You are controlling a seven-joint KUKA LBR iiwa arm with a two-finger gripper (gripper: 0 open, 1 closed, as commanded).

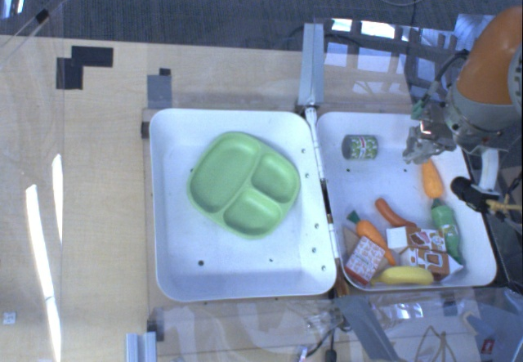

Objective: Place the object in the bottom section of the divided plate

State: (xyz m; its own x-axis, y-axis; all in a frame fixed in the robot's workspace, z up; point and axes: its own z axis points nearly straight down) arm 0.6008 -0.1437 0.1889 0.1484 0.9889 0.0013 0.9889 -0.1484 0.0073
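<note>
The grey arm with its orange band leans in over the right-hand shallow white bin (482,266), its two-finger gripper (422,146) hanging low near that bin's far side; from where I stand I cannot tell how the tips are set. Nothing is in its grasp that I can see. Just below and beside it lies a small orange plastic carrot-like piece (431,180), the likeliest pick, though the task doesn't name one. It looks like a light, hollow toy: rigid, smooth, probably slick and prone to roll, so I'd take it across its narrow middle. Near it are a small green-labelled can (360,146) lying on its side, a green bottle-shaped toy (446,230), a yellow plastic banana (406,275) and printed little cartons (367,259). The light green divided plate (243,183) sits in the left white bin (172,262), well apart, sections bare
</note>
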